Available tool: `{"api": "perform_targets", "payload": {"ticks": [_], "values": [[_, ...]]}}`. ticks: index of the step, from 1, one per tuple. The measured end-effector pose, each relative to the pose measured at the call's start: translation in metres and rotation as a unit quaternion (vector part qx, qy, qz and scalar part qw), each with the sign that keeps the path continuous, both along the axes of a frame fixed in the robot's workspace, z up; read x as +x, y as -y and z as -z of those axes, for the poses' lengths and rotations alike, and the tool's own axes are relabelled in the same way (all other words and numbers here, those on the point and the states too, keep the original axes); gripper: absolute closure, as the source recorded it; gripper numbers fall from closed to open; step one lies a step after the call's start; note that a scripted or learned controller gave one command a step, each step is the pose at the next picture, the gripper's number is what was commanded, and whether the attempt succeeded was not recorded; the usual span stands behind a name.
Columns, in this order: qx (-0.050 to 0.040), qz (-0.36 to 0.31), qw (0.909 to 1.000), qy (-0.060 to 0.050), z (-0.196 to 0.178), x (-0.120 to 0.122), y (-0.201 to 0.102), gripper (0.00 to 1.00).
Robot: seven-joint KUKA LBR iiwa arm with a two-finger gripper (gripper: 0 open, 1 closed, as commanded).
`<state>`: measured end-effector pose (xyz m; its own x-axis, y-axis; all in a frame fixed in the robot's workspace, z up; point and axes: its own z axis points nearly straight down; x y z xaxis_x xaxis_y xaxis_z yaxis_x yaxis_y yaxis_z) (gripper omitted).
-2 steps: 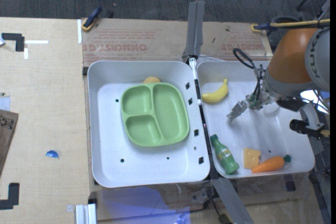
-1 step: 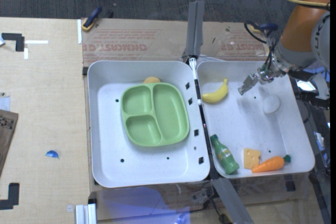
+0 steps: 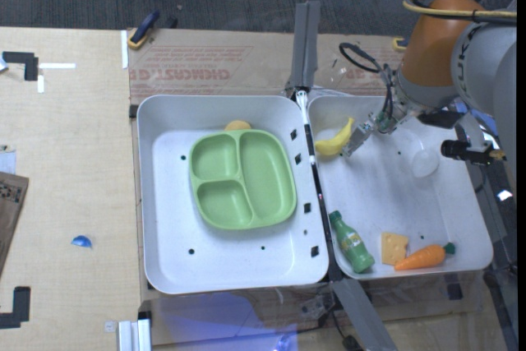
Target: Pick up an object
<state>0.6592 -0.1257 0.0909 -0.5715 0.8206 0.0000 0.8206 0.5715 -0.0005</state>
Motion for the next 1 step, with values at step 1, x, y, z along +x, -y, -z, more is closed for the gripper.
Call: {"api": "perform_targets", "payload": {"ticks": [1], "values": [[-0.0003,0.136,0.9908,-0.001,0.0003,-0.0004,-0.0214,0.00]]}}
